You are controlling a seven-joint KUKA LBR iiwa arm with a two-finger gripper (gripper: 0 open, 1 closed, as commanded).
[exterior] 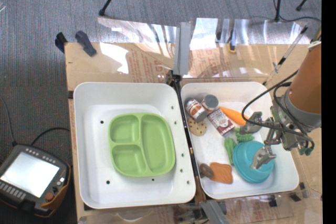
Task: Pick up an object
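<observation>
Gripper (262, 156) down over the blue bowl (251, 165) in the right bin (286, 183) (near-right corner), one finger on the bowl's inside; finger spread not discernible, nothing visibly clamped between them; green divided plate (142, 144) alone in left bin (86, 113)

Green divided plate (142, 144), teal bowl (247, 162), orange carrot (232, 114), white bins (86, 113)

Both bins (89, 97) look like smooth white plastic with a slight sheen. The green tray (142, 144) is matt plastic, the blue bowl (244, 162) glossy plastic. The tabletop (142, 65) is brown cardboard under shiny clear film. The tool (262, 157) is bare grey metal.
</observation>
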